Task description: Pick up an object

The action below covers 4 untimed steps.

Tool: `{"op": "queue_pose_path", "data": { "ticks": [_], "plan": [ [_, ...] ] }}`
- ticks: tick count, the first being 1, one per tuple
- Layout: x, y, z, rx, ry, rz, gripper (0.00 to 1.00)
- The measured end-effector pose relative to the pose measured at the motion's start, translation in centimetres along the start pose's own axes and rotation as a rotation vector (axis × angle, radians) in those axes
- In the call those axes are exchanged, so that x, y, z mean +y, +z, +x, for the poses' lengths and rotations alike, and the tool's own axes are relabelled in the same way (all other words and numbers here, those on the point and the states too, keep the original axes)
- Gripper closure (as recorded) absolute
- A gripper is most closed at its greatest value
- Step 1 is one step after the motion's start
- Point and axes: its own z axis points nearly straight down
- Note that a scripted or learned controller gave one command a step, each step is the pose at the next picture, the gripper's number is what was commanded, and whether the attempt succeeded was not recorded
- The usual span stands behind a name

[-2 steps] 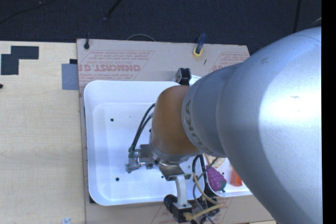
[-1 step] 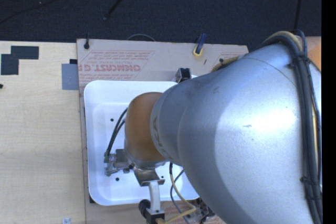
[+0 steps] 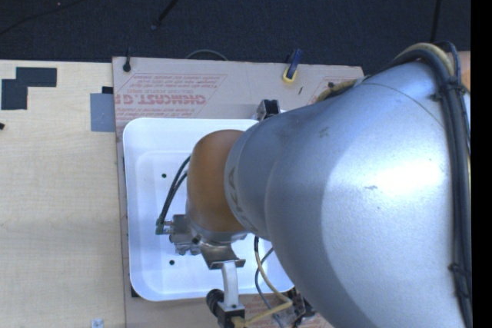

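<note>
The grey arm [image 3: 361, 196] reaches in from the right and covers most of the bench. Its orange band [image 3: 211, 180] hangs over the middle of the white bin [image 3: 146, 165]. Below the band, the metal gripper [image 3: 192, 240] sits low over the near half of that bin, seen from behind. I see no loose object on the bare white floor of the bin to the left of the gripper, only two small dark dots. Whatever lies under the wrist and arm is hidden.
A cardboard sheet with red print [image 3: 169, 92] lies behind the bin, with a blue and yellow clamp [image 3: 291, 67] at its far edge. Pale wooden bench [image 3: 54, 203] with dark patches stretches to the left. Dark floor lies beyond.
</note>
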Motion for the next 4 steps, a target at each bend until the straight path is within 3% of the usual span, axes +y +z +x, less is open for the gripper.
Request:
{"op": "queue_pose_path", "data": {
  "ticks": [1,2,3,4],
  "plan": [
    [4.5,-12.4,-0.9,0.004,-0.006,-0.018,1.0],
    [7.1,-29.8,-1.9,0.006,-0.006,-0.023,1.0],
    [5.8,-19.9,-5.6,-0.003,-0.002,0.005,1.0],
    [5.9,-27.7,-5.6,0.003,-0.007,-0.011,1.0]
  ]
}}
